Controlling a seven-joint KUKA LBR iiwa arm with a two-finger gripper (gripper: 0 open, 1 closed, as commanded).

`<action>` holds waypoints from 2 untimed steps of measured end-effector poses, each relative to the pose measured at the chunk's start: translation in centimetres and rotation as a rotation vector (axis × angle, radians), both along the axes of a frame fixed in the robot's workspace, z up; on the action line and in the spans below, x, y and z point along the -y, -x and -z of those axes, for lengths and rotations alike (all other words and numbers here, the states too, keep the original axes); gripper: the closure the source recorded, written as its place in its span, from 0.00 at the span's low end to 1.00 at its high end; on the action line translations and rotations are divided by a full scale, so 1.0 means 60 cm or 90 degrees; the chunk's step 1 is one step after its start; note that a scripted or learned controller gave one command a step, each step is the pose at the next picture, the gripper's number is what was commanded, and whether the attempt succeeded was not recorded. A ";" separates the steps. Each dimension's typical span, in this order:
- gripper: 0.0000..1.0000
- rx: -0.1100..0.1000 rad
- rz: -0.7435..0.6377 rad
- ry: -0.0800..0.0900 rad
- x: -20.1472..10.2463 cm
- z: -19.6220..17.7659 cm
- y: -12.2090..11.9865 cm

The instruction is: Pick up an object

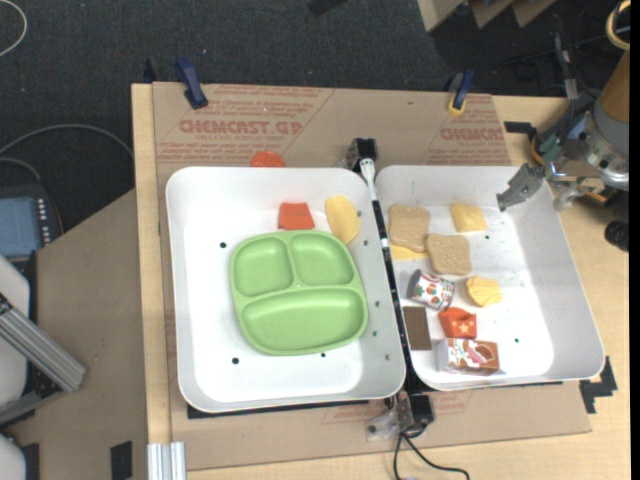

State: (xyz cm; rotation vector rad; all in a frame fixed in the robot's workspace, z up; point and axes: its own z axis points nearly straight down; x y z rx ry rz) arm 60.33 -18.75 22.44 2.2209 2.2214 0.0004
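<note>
My gripper (pixel 538 192) hangs over the far right corner of the right bin (pixel 560 268), with its fingers spread and nothing between them. Left of it, a small yellow piece (pixel 467 216) is the nearest object and lies apart from it. Further left and nearer the front lie two bread slices (pixel 408 226) (pixel 449 253), a small printed can (pixel 432 290), another yellow piece (pixel 484 290), a red item (pixel 458 321), a brown block (pixel 416 328) and a red carton (pixel 472 355).
The left bin (pixel 195 268) holds a green divided plate (pixel 298 290), an orange-red block (pixel 296 215) and a yellow oblong item (pixel 343 218). An orange disc (pixel 267 158) lies on the board behind that bin. Clamps sit along the board's far edge.
</note>
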 end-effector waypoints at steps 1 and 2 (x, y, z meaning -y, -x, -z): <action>0.00 -0.010 -0.004 -0.005 -0.156 0.188 0.091; 0.00 0.002 0.000 0.000 -0.143 0.232 0.102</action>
